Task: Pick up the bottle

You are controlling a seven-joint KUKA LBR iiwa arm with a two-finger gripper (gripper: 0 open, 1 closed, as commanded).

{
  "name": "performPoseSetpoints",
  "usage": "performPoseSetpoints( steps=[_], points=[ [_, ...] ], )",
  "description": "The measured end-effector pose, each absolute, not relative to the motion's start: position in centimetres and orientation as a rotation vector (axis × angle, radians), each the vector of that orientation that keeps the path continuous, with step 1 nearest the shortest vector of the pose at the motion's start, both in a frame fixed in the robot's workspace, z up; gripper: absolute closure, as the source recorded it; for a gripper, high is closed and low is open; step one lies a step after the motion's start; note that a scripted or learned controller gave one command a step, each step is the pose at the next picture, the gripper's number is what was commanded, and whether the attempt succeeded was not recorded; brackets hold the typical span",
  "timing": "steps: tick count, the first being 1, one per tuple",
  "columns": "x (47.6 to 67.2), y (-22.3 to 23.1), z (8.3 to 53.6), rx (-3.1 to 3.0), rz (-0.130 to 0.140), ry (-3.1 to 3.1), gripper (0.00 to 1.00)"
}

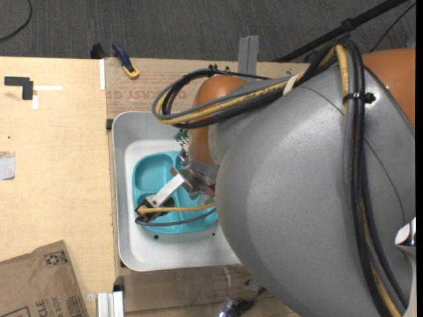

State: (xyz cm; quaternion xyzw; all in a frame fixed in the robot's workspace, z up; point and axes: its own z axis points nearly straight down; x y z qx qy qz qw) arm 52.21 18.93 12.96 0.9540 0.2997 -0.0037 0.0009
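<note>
A white bin [125,177] lies left of centre. Inside it rests a teal dish-shaped thing [149,172] with a raised rim, and I cannot tell what it is. My gripper [193,177] reaches down over the right part of this teal thing, beneath the orange wrist band [215,98]. The big grey arm [310,190] hides the right half of the bin and whatever lies in it.
The bench top [53,177] is pale wood to the left of the bin. A brown cardboard piece [39,282] lies at the lower left. A blue and yellow clamp [125,61] sits at the bench's far edge. The arm covers the whole right side.
</note>
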Motion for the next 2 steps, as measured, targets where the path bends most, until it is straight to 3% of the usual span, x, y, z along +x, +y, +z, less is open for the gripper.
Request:
performPoseSetpoints(
  steps=[1, 2],
  points=[
    [51.57, 16.97, 27.85, 2.85, -0.009, 1.318, 1.0],
    [51.55, 16.99, 27.81, 2.849, -0.01, 1.318, 0.0]
  ],
)
